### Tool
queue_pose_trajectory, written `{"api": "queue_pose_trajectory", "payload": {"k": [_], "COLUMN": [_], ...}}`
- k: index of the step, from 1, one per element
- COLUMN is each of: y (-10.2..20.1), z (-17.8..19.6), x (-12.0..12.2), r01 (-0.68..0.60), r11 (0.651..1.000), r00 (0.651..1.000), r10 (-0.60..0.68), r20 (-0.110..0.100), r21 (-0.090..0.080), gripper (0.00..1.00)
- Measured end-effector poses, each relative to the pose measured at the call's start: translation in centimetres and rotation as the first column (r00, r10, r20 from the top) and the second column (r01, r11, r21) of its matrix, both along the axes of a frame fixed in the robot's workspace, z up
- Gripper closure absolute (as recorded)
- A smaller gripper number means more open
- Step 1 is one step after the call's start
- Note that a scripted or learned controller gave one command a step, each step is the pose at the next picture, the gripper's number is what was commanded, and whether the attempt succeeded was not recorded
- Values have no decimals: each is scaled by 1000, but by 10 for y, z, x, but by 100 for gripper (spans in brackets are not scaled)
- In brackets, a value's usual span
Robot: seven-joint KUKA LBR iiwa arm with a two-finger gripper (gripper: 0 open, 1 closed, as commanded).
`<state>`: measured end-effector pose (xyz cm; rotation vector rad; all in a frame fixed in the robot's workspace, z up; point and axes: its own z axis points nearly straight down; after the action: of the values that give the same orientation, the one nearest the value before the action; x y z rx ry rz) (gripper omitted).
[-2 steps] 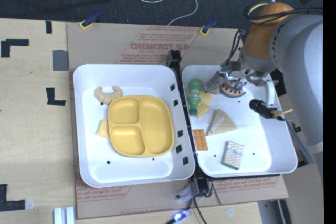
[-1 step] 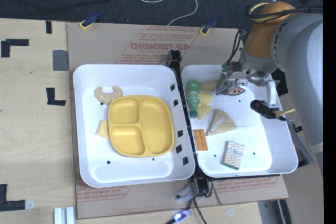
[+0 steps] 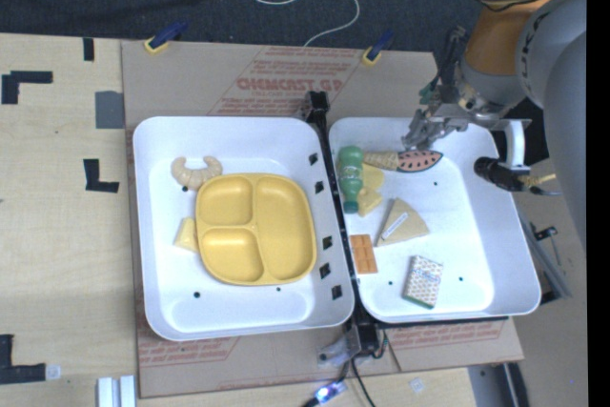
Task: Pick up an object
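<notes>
Two white bins on a cardboard-covered surface, the claw low over the right one.

On the left we see the left bin (image 3: 152,205) holding a yellow divided plate (image 3: 255,227); red print on the cardboard (image 3: 286,81) behind is too blurred for us to read. In the right bin (image 3: 496,291) lie a green bottle (image 3: 350,174), an orange block (image 3: 363,254), a cheese wedge (image 3: 404,222) and a patterned packet (image 3: 423,281). The watermelon slice (image 3: 419,161) lies directly under the claw (image 3: 419,140); we cannot tell how far the claw is open.
</notes>
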<state>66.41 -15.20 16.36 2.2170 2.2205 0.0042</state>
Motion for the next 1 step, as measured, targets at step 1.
{"api": "queue_pose_trajectory", "payload": {"k": [1], "y": [6], "z": [55], "x": [10], "r01": [-1], "r11": [1000], "r00": [1000], "r10": [1], "r20": [0], "r21": [0], "gripper": [100]}}
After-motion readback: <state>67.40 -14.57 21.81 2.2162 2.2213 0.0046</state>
